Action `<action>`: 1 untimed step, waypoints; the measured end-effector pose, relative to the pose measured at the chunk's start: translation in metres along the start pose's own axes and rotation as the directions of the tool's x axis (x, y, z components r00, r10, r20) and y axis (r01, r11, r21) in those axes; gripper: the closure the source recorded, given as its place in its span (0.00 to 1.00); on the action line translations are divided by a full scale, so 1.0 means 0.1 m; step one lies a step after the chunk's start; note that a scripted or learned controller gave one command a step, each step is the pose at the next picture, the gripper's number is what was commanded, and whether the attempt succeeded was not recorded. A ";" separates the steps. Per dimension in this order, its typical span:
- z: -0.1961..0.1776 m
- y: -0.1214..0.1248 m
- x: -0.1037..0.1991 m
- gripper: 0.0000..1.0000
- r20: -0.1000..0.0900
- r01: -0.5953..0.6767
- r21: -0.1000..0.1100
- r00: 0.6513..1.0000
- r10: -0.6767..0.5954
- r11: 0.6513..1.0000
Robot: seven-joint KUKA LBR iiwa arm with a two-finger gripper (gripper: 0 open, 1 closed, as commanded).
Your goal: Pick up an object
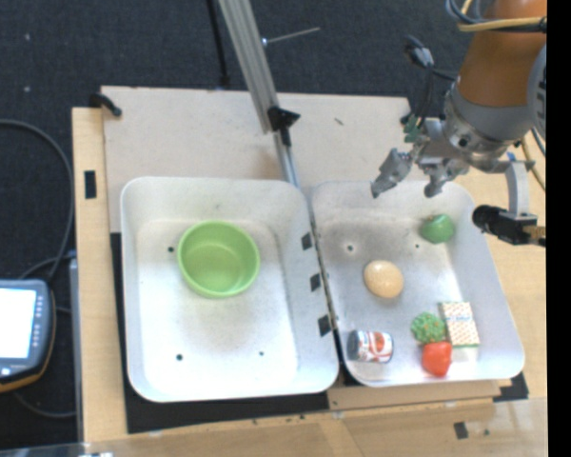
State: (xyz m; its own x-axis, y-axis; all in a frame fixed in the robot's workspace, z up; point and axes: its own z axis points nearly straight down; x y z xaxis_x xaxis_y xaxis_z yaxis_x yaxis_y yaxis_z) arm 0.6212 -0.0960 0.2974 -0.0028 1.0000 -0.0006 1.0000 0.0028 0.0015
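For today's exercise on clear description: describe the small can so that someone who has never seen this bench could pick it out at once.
Start at the right-hand white bin, the one holding several small items. Look to its near left corner, beside the wall it shares with the other bin. The can lies there on its side: the bin's one silvery item with a red label, while the pale egg-shaped object is plain.

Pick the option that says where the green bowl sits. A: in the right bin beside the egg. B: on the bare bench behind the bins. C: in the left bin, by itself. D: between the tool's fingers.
C: the green bowl rests on the floor of the left bin, while the egg and the other small items lie in the right bin.
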 end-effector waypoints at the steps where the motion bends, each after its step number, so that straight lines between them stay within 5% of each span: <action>1: 0.00 0.00 0.00 0.00 0.000 -0.001 0.000 1.000 0.001 1.000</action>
State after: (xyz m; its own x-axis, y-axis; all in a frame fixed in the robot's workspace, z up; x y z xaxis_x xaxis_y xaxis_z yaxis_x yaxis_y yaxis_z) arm 0.6212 -0.0961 0.2974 -0.0021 1.0000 -0.0004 1.0000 0.0021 0.0018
